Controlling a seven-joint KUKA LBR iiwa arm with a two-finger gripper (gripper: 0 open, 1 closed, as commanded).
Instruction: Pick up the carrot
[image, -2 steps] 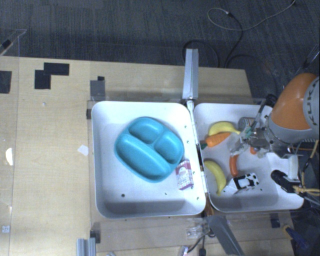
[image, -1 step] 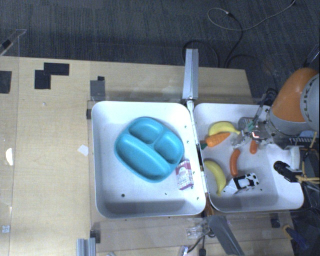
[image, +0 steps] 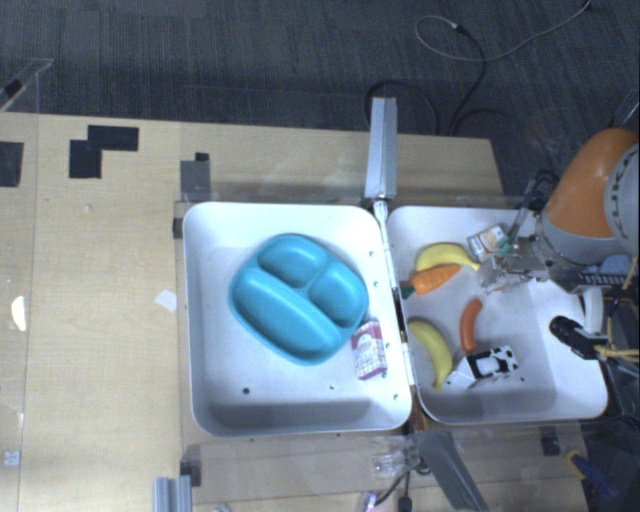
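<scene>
One fixed cam above the bench (image: 100, 300), looking down at a slant. Takes in both white bins (image: 200, 330) w/ bench margin and dark floor at top; mid-range, arm (image: 590, 200) enters from frame right.

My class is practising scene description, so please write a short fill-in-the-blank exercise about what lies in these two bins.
1. The blue divided plate lies in the ____ bin.
2. The carrot lies just below a ____.
3. The number of bananas in the right bin is ____.
4. The band above the arm's wrist is coloured ____.

Missing words: left; banana; two; orange
</scene>
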